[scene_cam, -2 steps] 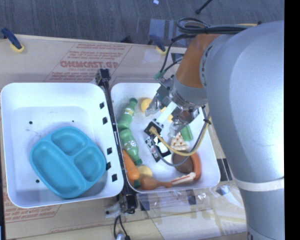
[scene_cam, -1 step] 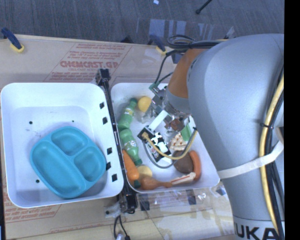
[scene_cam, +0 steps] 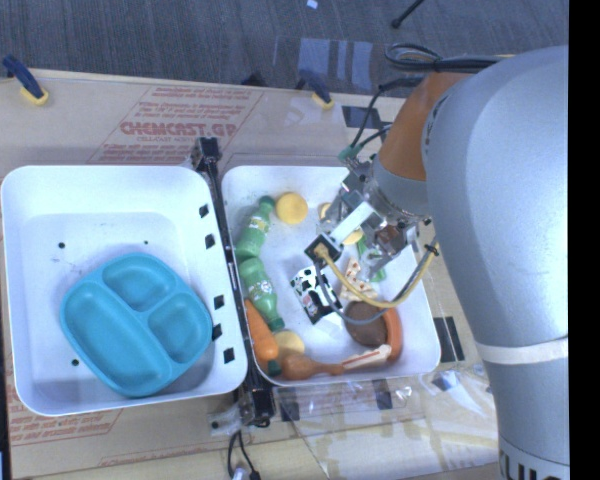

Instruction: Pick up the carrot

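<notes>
The carrot (scene_cam: 261, 334) is a short orange piece lying along the left wall of the right bin (scene_cam: 420, 353), near its front corner. It touches a green bottle (scene_cam: 259, 286) behind it and a small yellow piece (scene_cam: 289, 342) to its right. My gripper (scene_cam: 372, 251) hangs over the right half of that bin, to the right of the carrot and further back, well apart from it. The wrist and its fittings hide the fingers. Nothing shows as held.
The right bin also holds a yellow lemon (scene_cam: 292, 207), a second green bottle (scene_cam: 255, 228), a brown round thing (scene_cam: 364, 322), an orange sausage shape (scene_cam: 392, 335) and a tan piece (scene_cam: 315, 366) along the front. A blue divided plate (scene_cam: 130, 320) lies in the left bin (scene_cam: 20, 268).
</notes>
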